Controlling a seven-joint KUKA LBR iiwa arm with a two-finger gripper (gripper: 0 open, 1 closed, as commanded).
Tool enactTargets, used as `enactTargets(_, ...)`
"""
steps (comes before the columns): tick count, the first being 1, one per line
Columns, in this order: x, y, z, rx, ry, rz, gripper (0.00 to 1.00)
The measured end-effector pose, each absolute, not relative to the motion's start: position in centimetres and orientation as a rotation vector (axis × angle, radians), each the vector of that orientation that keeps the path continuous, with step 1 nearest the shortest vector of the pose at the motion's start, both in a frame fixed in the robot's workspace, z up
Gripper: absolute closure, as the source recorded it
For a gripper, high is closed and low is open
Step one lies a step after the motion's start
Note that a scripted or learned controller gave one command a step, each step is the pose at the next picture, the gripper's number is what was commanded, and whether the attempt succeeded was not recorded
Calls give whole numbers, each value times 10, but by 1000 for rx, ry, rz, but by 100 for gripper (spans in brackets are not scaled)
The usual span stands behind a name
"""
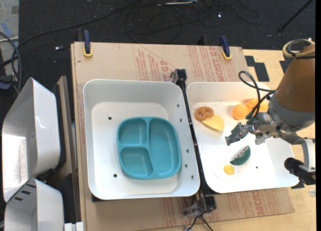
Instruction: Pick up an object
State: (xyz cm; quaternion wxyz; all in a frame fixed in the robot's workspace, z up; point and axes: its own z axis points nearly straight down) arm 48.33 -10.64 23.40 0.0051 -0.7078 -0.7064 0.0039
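Just below the gripper point(235, 137), whose jaw state you cannot tell, the green wedge point(242, 156) looks light and slippery; pinch its flat sides.

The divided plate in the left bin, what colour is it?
Teal blue all over; the plate shows plainly in the camera view.

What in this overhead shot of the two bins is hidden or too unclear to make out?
- Pincer: small and dark in the camera view; open or shut is unclear.
- Orange object: its right part is hidden behind the arm and cable.
- Dark green object: too small to identify.
- Right bin: its right side is covered by the arm.
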Motion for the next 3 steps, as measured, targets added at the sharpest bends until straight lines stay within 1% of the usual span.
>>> enactTargets(1, 486, -106, 240, -2220, -2222, 1, 0)
enactTargets(2, 489, -111, 195, -2221, -2217, 4, 0)
enactTargets(3, 484, -114, 132, -2220, -2215, 6, 0)
